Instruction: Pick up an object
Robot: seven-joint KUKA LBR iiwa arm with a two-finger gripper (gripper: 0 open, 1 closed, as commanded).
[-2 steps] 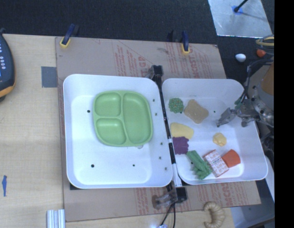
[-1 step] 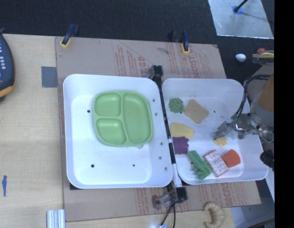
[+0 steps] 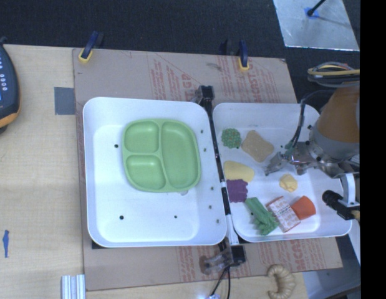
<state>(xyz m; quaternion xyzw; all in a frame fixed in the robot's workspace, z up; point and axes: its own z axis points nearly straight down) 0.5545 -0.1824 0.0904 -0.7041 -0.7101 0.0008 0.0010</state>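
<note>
The right bin [image 3: 274, 108] holds several small items: a green broccoli piece [image 3: 231, 137], a tan bread slice [image 3: 257, 146], a pale yellow piece [image 3: 238, 170], purple grapes [image 3: 236, 190], a green toy [image 3: 261, 215], a red and white packet [image 3: 282, 213], an orange-red piece [image 3: 304, 207] and a small yellow lump [image 3: 288, 182]. My gripper [image 3: 281, 161] hangs low over this bin, just right of the bread slice and above the small yellow lump. The arm's orange band [image 3: 339, 120] sits to its right.
The left bin [image 3: 105, 185] carries a green divided plate [image 3: 161, 154]. A control pendant [image 3: 2, 86] lies at the far left of the bench. Clamps [image 3: 242, 58] pin the cardboard at the back. A curled tan object [image 3: 281, 281] lies below the right bin.
</note>
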